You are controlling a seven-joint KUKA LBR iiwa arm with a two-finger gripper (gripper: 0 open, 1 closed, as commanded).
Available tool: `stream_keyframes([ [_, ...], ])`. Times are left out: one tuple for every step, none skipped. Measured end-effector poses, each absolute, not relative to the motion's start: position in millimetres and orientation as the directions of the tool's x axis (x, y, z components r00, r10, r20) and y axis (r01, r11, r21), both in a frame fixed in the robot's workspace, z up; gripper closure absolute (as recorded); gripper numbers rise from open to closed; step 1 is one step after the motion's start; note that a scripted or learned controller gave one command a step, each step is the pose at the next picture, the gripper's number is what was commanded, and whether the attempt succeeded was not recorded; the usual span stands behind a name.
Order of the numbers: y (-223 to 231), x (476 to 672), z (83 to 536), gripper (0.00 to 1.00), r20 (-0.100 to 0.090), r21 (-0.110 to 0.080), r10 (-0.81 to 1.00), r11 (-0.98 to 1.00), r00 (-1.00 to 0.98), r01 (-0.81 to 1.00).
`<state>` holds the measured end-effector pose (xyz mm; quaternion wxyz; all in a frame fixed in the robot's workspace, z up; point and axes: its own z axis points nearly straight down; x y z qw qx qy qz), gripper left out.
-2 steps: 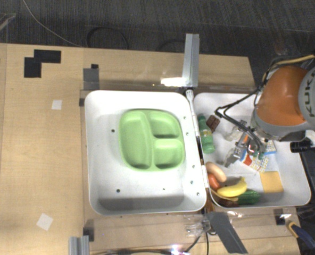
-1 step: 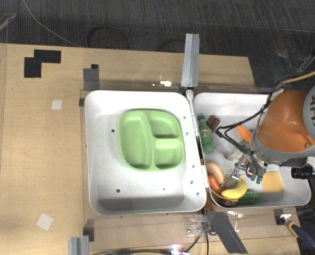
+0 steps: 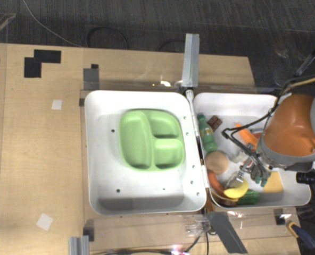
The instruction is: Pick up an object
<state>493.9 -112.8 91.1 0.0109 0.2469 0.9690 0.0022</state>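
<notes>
I have the gripper (image 3: 247, 175) low in the right bin (image 3: 301, 198) above the toy banana (image 3: 236, 192); whether it pinches, I cannot tell. Banana looks light, smooth, slippery; I'd grasp midway.

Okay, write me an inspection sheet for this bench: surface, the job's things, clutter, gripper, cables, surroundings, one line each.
Surface: wooden bench with black patches, bearing the left bin and right bin side by side.
Job's things: in the right bin, a green bottle, a tan egg-shaped object, a banana, an orange piece, a small brown block and a yellow flat piece.
Clutter: green divided tray in the left bin.
Gripper: gripper low over the right bin, just above the banana; finger state unclear.
Cables: black cables loop from the arm over the right bin; thin wire on the floor behind.
Surroundings: dark carpet beyond the bench.
</notes>
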Motion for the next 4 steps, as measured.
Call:
stream_keyframes([
  [-89.8, 493.4, 91.3, 0.00, -0.024, 0.005, 0.491, 0.871, -0.871, 0.491],
  [-90.3, 493.3, 91.2, 0.00, -0.022, 0.007, 0.505, 0.863, -0.863, 0.505],
  [-89.3, 493.0, 91.3, 0.00, -0.022, 0.007, 0.539, 0.842, -0.842, 0.539],
  [-108.7, 492.8, 91.0, 0.00, -0.016, 0.011, 0.563, 0.827, -0.827, 0.562],
])
